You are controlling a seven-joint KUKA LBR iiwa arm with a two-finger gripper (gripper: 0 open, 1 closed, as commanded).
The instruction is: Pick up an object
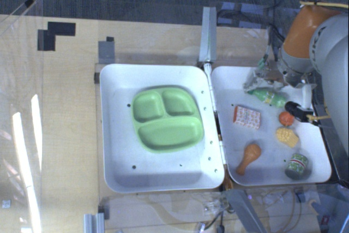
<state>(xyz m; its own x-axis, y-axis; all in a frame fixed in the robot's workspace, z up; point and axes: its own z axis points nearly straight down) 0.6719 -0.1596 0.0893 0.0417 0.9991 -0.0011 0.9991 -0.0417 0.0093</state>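
My gripper (261, 79) hangs low over the back of the right bin (229, 80), reaching in from the right. Just in front of it lies a green bottle-shaped object (268, 97), close to the gripper; whether they touch is unclear. Further forward are a red-and-white box (247, 117), a small red tomato (286, 118), a yellow corn piece (287, 137), a brown drumstick (248, 156) and a green can (297, 166). Nothing shows as held.
The left bin (114, 172) holds a green divided plate (166, 118) at its middle. A metal divider post (208, 35) stands between the bins at the back. The grey arm with its orange band (305, 30) covers the right bin's far right corner.
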